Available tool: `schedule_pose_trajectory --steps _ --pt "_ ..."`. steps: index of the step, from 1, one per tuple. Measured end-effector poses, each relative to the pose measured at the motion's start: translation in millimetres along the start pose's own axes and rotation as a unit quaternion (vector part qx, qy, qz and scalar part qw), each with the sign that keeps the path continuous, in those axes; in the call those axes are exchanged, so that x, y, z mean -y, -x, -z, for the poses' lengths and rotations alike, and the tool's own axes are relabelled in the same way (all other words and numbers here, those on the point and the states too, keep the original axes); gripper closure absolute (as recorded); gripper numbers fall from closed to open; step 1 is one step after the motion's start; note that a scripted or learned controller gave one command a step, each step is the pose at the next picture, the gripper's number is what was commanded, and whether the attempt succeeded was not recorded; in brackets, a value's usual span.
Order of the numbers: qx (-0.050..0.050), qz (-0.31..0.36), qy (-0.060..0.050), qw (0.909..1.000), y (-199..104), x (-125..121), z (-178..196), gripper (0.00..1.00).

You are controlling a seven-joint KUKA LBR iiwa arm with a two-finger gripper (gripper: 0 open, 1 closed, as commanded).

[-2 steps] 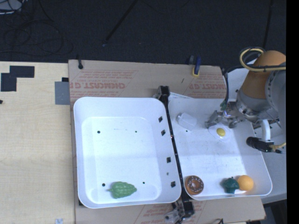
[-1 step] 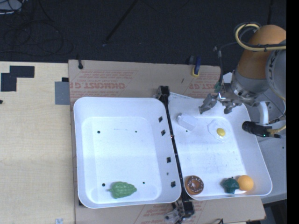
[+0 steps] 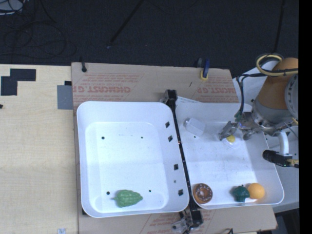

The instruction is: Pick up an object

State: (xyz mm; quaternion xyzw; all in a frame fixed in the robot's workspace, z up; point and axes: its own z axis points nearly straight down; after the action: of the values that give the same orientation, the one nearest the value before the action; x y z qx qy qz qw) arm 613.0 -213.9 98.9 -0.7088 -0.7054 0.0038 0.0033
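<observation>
My gripper (image 3: 237, 132) hangs low over the right bin (image 3: 273, 199), near its back right part, and its two grey fingers stand apart, open. A small yellow piece (image 3: 230, 140) lies on the bin floor just under the left finger; it is not clamped between the fingers. A clear plastic object (image 3: 195, 126) lies to the gripper's left. Along the front wall of the right bin rest a brown donut (image 3: 202, 193), a teal object (image 3: 240, 193) and an orange ball (image 3: 256, 191) touching it. A green lumpy object (image 3: 128, 198) lies in the left bin (image 3: 83, 130) at the front.
A black divider (image 3: 178, 145) runs between the two bins. Both bins sit on a cardboard sheet (image 3: 146, 82) on the pale bench. The arm's orange band (image 3: 278, 84) rises at the right, above the right bin's rim.
</observation>
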Motion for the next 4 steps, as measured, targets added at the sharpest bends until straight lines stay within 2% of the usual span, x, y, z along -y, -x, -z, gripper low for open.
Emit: schedule_pose_trajectory --steps 1,2,3,4 --pt "0.000 0.001 0.003 1.0000 -1.4 -2.8 14.9 1.00" --pt "0.000 0.004 0.009 1.0000 -25.4 -26.5 107.4 1.00" --pt "0.000 0.003 0.004 1.0000 -24.9 -24.2 101.2 0.00" --pt "-0.001 0.002 0.000 1.0000 -0.7 -21.1 -16.0 0.00"
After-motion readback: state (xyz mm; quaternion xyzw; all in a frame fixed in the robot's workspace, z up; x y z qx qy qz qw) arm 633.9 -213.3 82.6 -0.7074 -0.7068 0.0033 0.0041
